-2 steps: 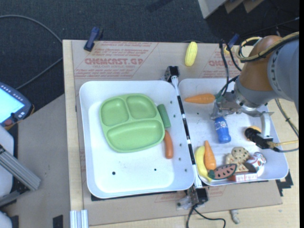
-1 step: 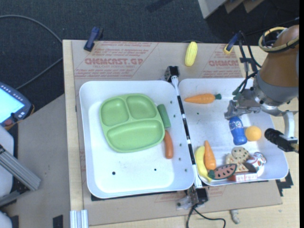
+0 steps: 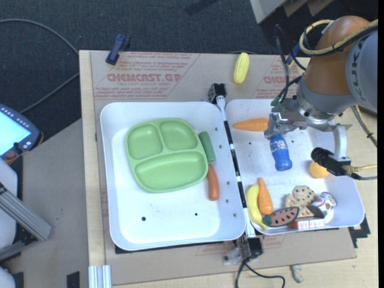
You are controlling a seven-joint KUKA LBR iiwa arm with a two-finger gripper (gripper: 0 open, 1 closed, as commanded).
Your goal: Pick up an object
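Camera view, right bin (image 3: 354, 212): blue bottle (image 3: 279, 152) lies on the bin floor in the upper half, long axis running roughly 12 to 6 o'clock, cap end toward 12. Gripper (image 3: 278, 126) sits directly at the bottle's 12 o'clock, right at the cap end; cannot tell whether the claw is spread or pressed together, and nothing visibly sits between it. Arm (image 3: 333, 65), grey with orange band, enters from 2 o'clock.

Orange carrot (image 3: 251, 125) lies at 10 o'clock of the bottle, just beside the gripper, near the bin's top-left corner. Yellow round object (image 3: 318, 170) at the bottle's 3 o'clock, partly covered by a black part of the rig.

At 6 o'clock of the bottle, a cluster along the bin's lower edge: banana (image 3: 254, 206), a second small carrot (image 3: 264, 197), watermelon slice (image 3: 282, 216), cookie (image 3: 302, 195), some packaged items.

Left bin (image 3: 120, 221) holds a green divided plate (image 3: 167, 155); green stick (image 3: 207, 146) and orange sausage-shaped piece (image 3: 213, 182) lie at its 3 o'clock edge.

Outside the bins, corn cob (image 3: 241, 68) on the board at 12 o'clock.
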